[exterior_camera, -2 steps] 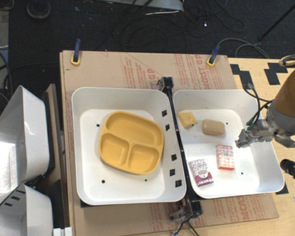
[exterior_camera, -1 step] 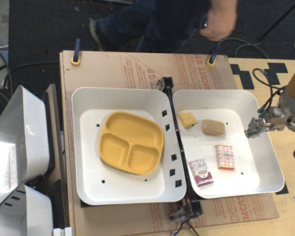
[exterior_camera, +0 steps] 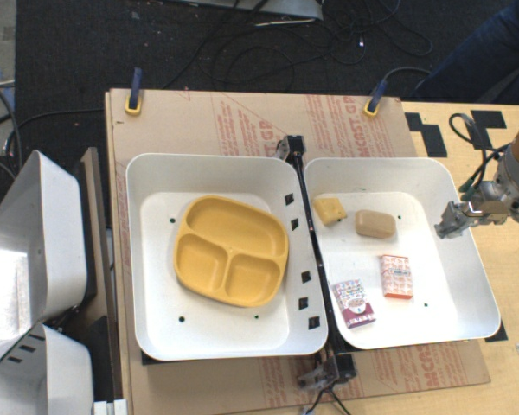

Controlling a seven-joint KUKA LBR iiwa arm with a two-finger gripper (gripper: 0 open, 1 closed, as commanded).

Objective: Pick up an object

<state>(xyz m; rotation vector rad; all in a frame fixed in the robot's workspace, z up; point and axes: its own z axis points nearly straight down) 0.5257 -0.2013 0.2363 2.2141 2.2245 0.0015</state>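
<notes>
The right bin [exterior_camera: 432, 175] holds a yellow sponge-like block [exterior_camera: 329, 210], a tan rounded lump [exterior_camera: 375, 224], a red and white packet [exterior_camera: 396, 277] and a purple and white packet [exterior_camera: 354, 303]. A yellow divided tray [exterior_camera: 230, 251] lies in the left bin [exterior_camera: 147, 232]. My gripper [exterior_camera: 454, 221] hangs at the right bin's right rim, right of the tan lump and apart from every object. Nothing shows between its fingers.
Both bins rest on a cardboard sheet [exterior_camera: 242, 119] held by yellow clamps [exterior_camera: 134, 102] at the back. A white container [exterior_camera: 30, 249] stands at the far left. Cables lie on the dark floor behind.
</notes>
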